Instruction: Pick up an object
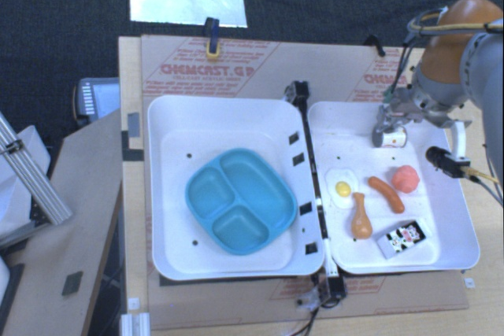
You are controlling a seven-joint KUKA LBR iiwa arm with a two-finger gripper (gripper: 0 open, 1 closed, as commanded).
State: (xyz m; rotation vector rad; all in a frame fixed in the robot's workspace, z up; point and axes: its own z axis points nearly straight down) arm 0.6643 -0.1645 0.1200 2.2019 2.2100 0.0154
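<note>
Overhead slanted view: grey arm w/ orange band enters from the right; its two-finger gripper (388, 136) sits low at the back of the right shallow white bin (465, 244). That bin holds a fried-egg toy (342, 189), orange sausage (387, 193), pink ball (406, 178), tan drumstick (361, 218) & black-and-white box (402, 238). Left white bin (169, 169) holds a blue sectioned plastic plate (240, 201).

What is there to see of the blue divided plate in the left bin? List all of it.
The blue divided plate is a light-blue, rounded-rectangle tray that looks like moulded plastic, with a raised rim and three compartments: two smaller ones along one side and a larger one by the other. It lies flat and right side up, turned at a diagonal, about the middle of the left white bin, resting on the bin's floor. Its compartments show bare blue surface. It sits apart from the bin's walls, with nothing else touching it.
</note>
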